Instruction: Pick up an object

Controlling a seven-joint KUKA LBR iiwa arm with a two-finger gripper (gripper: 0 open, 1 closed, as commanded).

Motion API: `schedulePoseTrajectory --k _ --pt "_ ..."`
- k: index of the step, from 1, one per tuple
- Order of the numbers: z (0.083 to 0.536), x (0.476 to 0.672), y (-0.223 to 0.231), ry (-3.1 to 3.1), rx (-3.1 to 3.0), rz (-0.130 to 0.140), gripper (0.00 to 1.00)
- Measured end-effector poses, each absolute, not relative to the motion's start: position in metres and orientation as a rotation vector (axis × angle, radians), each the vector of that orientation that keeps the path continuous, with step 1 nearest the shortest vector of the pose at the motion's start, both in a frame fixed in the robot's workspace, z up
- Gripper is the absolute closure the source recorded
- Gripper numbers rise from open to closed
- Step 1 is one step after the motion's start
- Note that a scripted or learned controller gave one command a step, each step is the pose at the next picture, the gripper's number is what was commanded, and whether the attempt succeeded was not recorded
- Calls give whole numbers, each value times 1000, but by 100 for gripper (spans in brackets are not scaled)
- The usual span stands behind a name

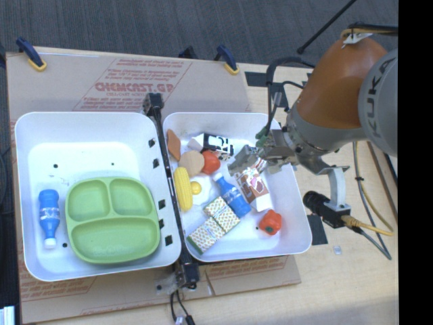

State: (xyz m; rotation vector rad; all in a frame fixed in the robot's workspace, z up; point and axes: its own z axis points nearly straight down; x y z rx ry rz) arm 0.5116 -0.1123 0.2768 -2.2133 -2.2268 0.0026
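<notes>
The gripper (247,160) is hanging over the middle of the right white bin (291,239), its metal fingers lying just above a small red-and-white carton (256,187); whether those fingers are parted or closed I cannot tell, and nothing is visibly sitting between them. Just left of the carton a blue plastic bottle (232,195) is lying on a slant, with two checkered green packets (214,223) nearer, a red tomato-like toy (270,223) to the right, and a yellow corn cob (182,188) by the left wall. In the left white bin (27,134) a green divided plate (112,220) is sitting beside another blue bottle (48,215).
</notes>
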Motion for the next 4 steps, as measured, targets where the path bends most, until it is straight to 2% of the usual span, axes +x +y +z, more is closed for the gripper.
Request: schedulePoseTrajectory --k 1,2,3,4 --pt "129 489 -118 -2224 -2210 6 0" --pt "96 508 -97 -2234 -2223 -1 0" --pt "102 505 -93 -2232 -2205 6 100" --pt "289 549 -41 -2231 -2215 -2 100"
